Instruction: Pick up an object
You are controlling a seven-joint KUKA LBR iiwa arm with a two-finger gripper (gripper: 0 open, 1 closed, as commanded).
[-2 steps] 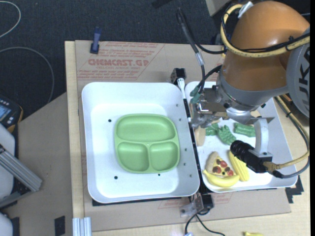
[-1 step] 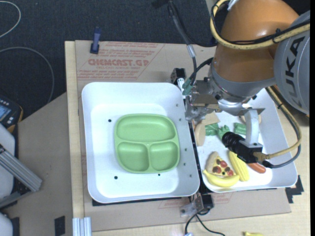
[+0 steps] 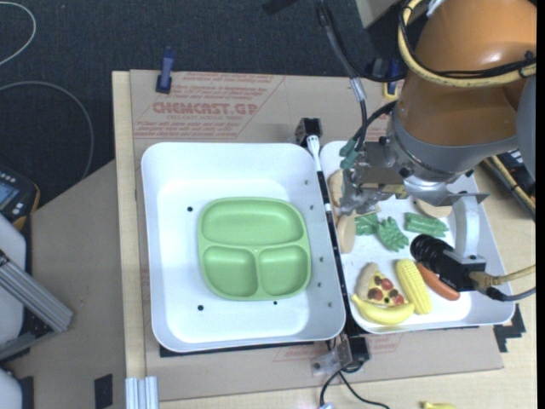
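We see the arm (image 3: 464, 75) reaching in over the right bin (image 3: 477, 309), its hand (image 3: 358, 196) low near that bin's upper left corner, just above the green leafy pieces (image 3: 383, 231). We cannot tell whether it is open or closed. Toward the bin's near side lie a pizza slice (image 3: 381, 286), a corn cob (image 3: 414, 285), a banana (image 3: 383, 313) and a hot dog (image 3: 440, 284). The left bin (image 3: 166, 228) holds a green divided plate (image 3: 254, 247).

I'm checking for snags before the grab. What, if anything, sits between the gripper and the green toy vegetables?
Nothing visible. The gripper hangs just above the green toy vegetables in the right bin.
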